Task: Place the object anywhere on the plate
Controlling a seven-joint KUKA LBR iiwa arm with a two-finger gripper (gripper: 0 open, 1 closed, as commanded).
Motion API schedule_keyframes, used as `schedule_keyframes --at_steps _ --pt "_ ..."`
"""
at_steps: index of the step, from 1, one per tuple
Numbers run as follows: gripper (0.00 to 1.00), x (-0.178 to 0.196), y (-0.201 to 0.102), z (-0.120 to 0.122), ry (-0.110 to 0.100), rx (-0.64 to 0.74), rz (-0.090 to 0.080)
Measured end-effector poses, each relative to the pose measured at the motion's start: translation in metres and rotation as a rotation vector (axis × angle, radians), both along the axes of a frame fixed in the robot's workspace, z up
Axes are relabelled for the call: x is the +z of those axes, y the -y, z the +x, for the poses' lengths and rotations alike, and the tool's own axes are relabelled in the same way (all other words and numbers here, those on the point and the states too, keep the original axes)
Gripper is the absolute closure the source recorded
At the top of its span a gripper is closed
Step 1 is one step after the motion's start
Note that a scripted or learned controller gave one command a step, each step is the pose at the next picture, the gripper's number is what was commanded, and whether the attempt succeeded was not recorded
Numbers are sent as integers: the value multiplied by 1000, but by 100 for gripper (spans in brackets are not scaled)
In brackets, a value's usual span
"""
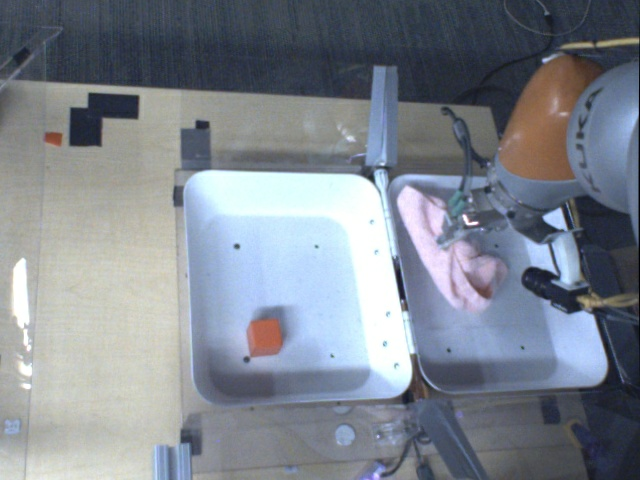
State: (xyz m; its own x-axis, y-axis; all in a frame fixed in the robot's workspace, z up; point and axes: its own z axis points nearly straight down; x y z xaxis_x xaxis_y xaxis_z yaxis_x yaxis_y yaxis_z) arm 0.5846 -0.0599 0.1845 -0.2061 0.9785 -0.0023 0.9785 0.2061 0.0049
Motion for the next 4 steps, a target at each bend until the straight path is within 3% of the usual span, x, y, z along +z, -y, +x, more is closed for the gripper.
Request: schedule_keyframes --at_steps 1,4 --pt "100 40 -1 3 4 8 0" --pt "100 49 -150 -19 6 1217 -6"
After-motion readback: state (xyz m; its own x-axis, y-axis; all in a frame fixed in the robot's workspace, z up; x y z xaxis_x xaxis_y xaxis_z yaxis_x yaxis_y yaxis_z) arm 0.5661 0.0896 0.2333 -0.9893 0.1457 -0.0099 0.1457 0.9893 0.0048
